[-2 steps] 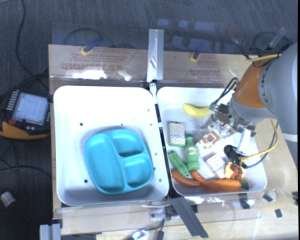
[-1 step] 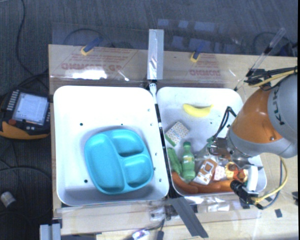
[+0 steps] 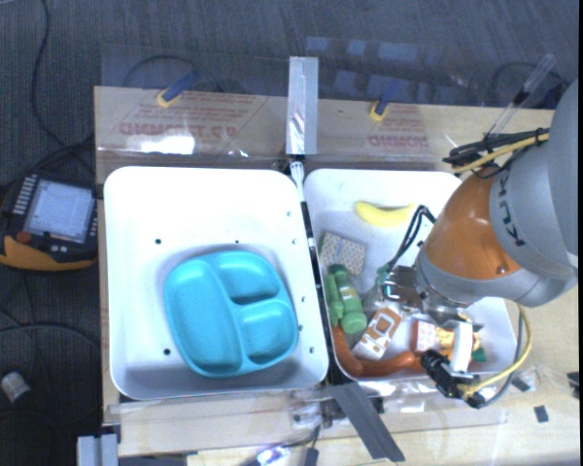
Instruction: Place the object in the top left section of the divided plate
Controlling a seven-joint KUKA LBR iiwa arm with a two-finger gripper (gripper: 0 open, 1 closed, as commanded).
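Note:
A blue divided plate lies in the left bin, with nothing in its sections. The arm reaches down into the right bin, its orange band over the bin's middle. My gripper is low among a heap of toy items: a green piece, an orange-brown bottle with a white label, and a small red and yellow packet. A yellow banana lies at the back of that bin. The wrist hides the fingers.
A checkered green card lies next to the divider between the bins. A handheld device sits left of the bench. Yellow and black cables run along the arm at right.

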